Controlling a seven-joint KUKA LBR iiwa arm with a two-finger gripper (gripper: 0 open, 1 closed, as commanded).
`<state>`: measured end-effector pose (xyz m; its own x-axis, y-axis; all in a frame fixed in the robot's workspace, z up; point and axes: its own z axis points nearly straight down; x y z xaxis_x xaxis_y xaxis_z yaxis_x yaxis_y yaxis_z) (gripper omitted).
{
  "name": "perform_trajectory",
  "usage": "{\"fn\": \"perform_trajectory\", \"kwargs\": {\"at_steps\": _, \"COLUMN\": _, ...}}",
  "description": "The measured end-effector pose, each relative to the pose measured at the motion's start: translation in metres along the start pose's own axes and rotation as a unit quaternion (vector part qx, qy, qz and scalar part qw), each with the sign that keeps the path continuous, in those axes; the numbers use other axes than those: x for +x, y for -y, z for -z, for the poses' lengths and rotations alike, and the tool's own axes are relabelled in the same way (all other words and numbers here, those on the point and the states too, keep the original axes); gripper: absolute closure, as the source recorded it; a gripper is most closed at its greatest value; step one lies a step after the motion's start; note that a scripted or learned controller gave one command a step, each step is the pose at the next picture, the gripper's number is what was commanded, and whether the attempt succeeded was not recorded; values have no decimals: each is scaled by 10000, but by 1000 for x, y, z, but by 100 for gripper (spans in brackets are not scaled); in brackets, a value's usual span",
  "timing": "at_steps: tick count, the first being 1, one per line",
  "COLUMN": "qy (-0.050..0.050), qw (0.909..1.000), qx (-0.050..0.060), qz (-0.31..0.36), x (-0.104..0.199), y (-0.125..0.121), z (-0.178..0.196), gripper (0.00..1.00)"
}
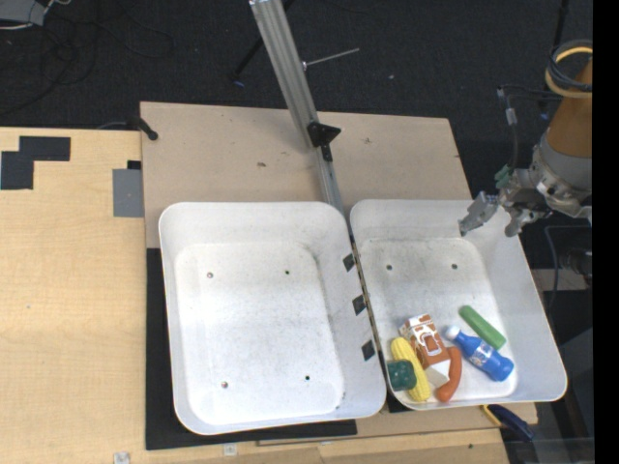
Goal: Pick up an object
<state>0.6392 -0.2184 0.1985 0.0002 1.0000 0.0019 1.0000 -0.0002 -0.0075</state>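
Nearest the camera, the near edge of the bench (290,448) shows pale board with a black mat under the bins. On it sit two shallow white bins side by side, touching along their inner rims, where small black clips line the seam.

All the loose objects lie in the near corner of the right bin (435,259). A yellow corn cob (409,367) lies closest to the seam, just beside the near rim. An orange carrot-like piece (451,379) curves beside it, touching or nearly so. A small red-and-white box (426,337) sits just behind these. A blue bottle (483,356) lies toward the bin's outer rim, and a green cylinder (482,326) rests just behind it, tilted across the floor. These pieces crowd together; the far half of this bin's floor is bare, speckled white.

Beside it, the left bin (251,307) has a scuffed white floor with a few dark dots.

Further back, the bench is a tan board, with a lighter wood panel at its left edge bearing grey and black patches. A slanted aluminium rail (290,75) rises from behind the seam between the bins.

Beyond the bench lies a dark floor with cables.

At the far right corner of the right bin, the gripper (498,211) hangs over the rim, its two fingers spread apart with nothing between them, well apart from the objects. Behind it rises the arm's orange band (571,114).
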Motion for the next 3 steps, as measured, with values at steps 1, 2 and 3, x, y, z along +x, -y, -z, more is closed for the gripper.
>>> {"fn": "perform_trajectory", "kwargs": {"at_steps": 1, "qy": -1, "qw": 10000, "qx": 1, "qz": 3, "x": 0, "y": 11, "z": -51, "gripper": 0}}
{"fn": "perform_trajectory", "kwargs": {"at_steps": 2, "qy": 0, "qw": 10000, "qx": -2, "qz": 2, "x": 1, "y": 11, "z": -105, "gripper": 0}}
{"fn": "perform_trajectory", "kwargs": {"at_steps": 3, "qy": 7, "qw": 10000, "qx": -26, "qz": -3, "x": 1, "y": 10, "z": -92, "gripper": 100}}
